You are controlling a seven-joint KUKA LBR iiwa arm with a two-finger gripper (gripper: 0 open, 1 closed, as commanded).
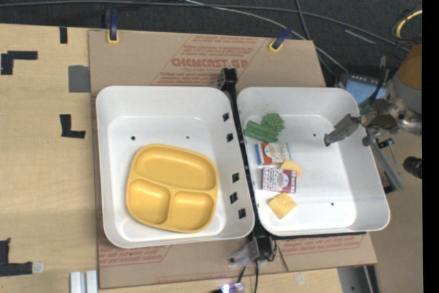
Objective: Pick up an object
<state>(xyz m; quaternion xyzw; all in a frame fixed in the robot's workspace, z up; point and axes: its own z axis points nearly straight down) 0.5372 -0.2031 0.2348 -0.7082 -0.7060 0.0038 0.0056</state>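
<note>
Hovering at the far right rim of the right bin (357,216), my gripper (337,132) carries nothing; whether its tips are apart or together I cannot tell from this angle, since I see just one grey finger slanting down and to the left over the bin's bare floor. I judge this to be the approach step: nothing has been grasped yet.

Every candidate lies well to the gripper's left, bunched against the divider between the two bins. Roughly level with the gripper and farthest up the view is a green toy vegetable (266,127). Below and left of the gripper sit two small printed packets (274,167), one just above the other, with a small yellow piece (292,167) touching their right edge. Lower still is a yellow cheese wedge (282,205), a little apart from the rest. Beyond them all, in the left bin (110,147), lies a yellow divided tray (172,187).

Next, I would want the arm carried left across the bare floor, then lowered over one item. The cheese wedge looks the easiest, since it stands clear of its neighbours.
</note>
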